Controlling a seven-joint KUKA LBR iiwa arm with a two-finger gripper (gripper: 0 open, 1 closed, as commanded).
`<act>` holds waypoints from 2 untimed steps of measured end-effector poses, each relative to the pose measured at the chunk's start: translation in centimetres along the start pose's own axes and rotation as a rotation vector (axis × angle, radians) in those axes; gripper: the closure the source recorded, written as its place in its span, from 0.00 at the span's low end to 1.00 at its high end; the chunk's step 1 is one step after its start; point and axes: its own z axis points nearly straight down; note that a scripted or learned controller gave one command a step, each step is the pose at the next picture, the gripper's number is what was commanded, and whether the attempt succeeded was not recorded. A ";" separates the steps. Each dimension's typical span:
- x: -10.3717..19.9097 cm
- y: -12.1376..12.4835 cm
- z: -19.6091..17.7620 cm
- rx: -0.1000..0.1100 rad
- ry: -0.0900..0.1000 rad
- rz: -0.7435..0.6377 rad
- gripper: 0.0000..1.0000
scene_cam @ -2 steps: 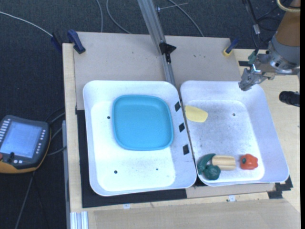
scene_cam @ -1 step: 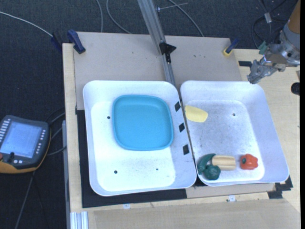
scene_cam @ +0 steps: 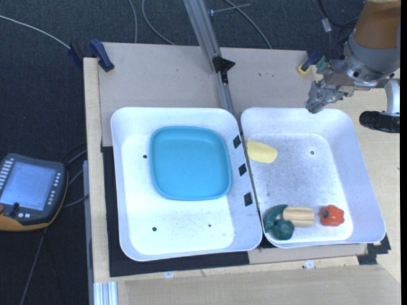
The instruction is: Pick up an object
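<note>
The arm reaches in from the right, and its gripper [scene_cam: 316, 104] hangs over the far rim of the right bin [scene_cam: 356, 170], near that bin's far right corner. Whether it is open or closed cannot be told from here, and nothing is visibly held in it. The right bin contains 4 things. A yellow piece [scene_cam: 261, 151] lies by itself against the bin's left wall, toward the far side. The other 3 sit in a row along the near wall: a dark green piece [scene_cam: 278, 222] at the left, a tan cylinder [scene_cam: 299, 216] lying on its side in the middle and touching the green piece, and a red piece with a small green top [scene_cam: 331, 215] just beside the cylinder on the right. All 4 are well apart from the gripper. The left bin [scene_cam: 130, 189] holds a blue square plate [scene_cam: 191, 162], lying flat toward the far side of that bin. The 2 bins sit side by side, touching, on the desk [scene_cam: 152, 75]. A metal rail [scene_cam: 206, 30] slants from the top of the view down to the gap between the bins. On the floor to the left lies a handheld control pad with a screen [scene_cam: 28, 191], and thin cables [scene_cam: 127, 5] curl across the dark floor beyond the desk.
</note>
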 end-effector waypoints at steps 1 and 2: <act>5.9 -0.2 1.2 0.000 0.000 -0.001 1.00; 11.1 -0.8 0.4 -0.001 0.001 -0.001 1.00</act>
